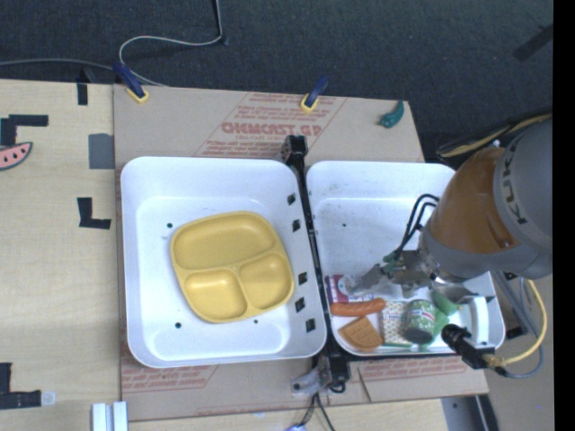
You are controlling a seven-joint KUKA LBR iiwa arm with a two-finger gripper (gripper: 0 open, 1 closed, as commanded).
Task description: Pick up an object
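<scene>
1. The tool (373, 281) is low inside the right bin (377, 196), at the end of the grey arm (490, 214) with its orange band; whether it is released or clenched I cannot tell, since the wrist hides much of it.
2. The likely things to pick lie just below the tool, along the bin's near wall: an orange carrot-like piece (358, 309) closest under it, a brown wedge-shaped piece (361, 333) below that, and a green-and-dark object (419, 321) below and to the right, partly under the wrist; a small red-and-white item (337, 287) sits just left of the tool.
3. Nothing can be seen between the tool's parts, so I judge the step in hand to be the approach or descent onto this cluster, with the grasp not yet made.
4. The next move calls for settling on one piece, likely the carrot, closing around it cleanly without catching its neighbours, then lifting straight up.
5. Well to the left of the tool, the other bin (144, 241) holds a yellow divided plate (232, 266); both bins rest on the counter (54, 196).
</scene>
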